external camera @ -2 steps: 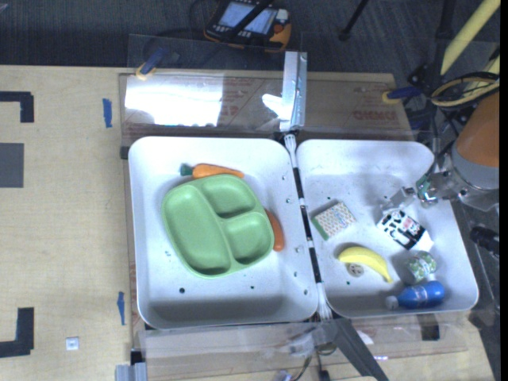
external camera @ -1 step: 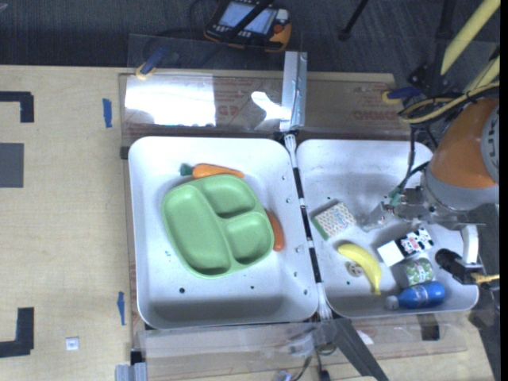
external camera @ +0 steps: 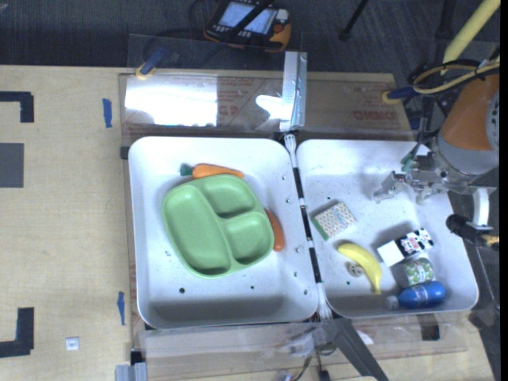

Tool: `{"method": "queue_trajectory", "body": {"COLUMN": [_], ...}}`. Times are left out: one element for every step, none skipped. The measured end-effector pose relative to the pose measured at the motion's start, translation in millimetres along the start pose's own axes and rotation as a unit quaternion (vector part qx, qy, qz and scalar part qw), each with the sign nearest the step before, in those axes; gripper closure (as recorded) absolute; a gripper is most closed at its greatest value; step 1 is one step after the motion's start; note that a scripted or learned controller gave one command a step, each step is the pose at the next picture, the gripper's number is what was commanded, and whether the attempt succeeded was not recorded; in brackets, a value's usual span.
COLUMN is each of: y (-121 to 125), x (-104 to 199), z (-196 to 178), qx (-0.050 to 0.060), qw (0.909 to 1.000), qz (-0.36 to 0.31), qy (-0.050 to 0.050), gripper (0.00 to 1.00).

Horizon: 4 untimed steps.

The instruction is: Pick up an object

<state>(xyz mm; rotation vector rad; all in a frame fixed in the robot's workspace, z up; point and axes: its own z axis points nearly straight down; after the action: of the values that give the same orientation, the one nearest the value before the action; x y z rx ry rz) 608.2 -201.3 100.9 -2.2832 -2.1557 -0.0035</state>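
My gripper (external camera: 402, 187) hangs over the back part of the right bin (external camera: 349, 161), its two fingers spread open with nothing between them. In front of it and apart from it lie a small patterned box (external camera: 333, 219), a yellow banana (external camera: 361, 265), a white and black carton (external camera: 406, 247), a green can (external camera: 417, 272) and a blue bottle (external camera: 421, 294). The arm with its orange band (external camera: 470, 117) comes in from the right.
The left bin (external camera: 151, 173) holds a green divided plate (external camera: 216, 225), an orange carrot (external camera: 216, 170) behind it and another orange piece (external camera: 276, 231) at its right side. A metal divider (external camera: 302, 213) separates the bins. Cables and a clear panel lie behind.
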Motion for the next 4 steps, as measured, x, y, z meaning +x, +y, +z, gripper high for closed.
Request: {"method": "queue_trajectory", "body": {"y": [-64,-124,-115,-43], "x": [-3,13,99,108], "z": [12,15,14,13], "qx": [-0.005,-0.003,-0.004,0.001], "qw": [0.9981,0.998,0.9981,0.9996], "qz": [0.06,-0.063,0.062,0.028], "qy": [0.006,-0.001,0.0,-0.001], "gripper": [0.0,0.0,0.0,0.0]}}
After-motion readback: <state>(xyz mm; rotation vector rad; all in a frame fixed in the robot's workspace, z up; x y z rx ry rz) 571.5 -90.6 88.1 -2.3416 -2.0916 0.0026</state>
